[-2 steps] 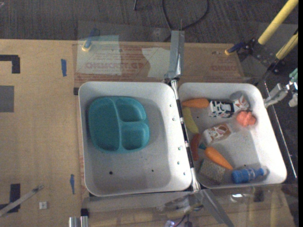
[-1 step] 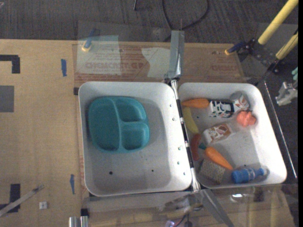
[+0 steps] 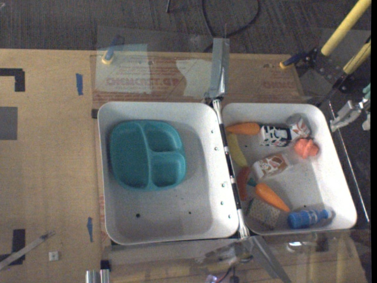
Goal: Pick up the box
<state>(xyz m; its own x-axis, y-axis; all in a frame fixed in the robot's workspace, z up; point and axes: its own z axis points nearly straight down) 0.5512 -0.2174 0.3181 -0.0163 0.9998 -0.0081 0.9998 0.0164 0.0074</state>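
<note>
Camera view has the end effector (image 3: pixel 347 115) parked at three o'clock off the right bin (image 3: pixel 339 175), its state unclear, so the approach to the box (image 3: pixel 271 166) hasn't begun.

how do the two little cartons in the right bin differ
The black-and-white carton lies near the right bin's far wall; the brown-and-white carton lies nearer the middle. The first lies about level across the view, the second tilted. Both are small cartons lying on their sides.
</note>
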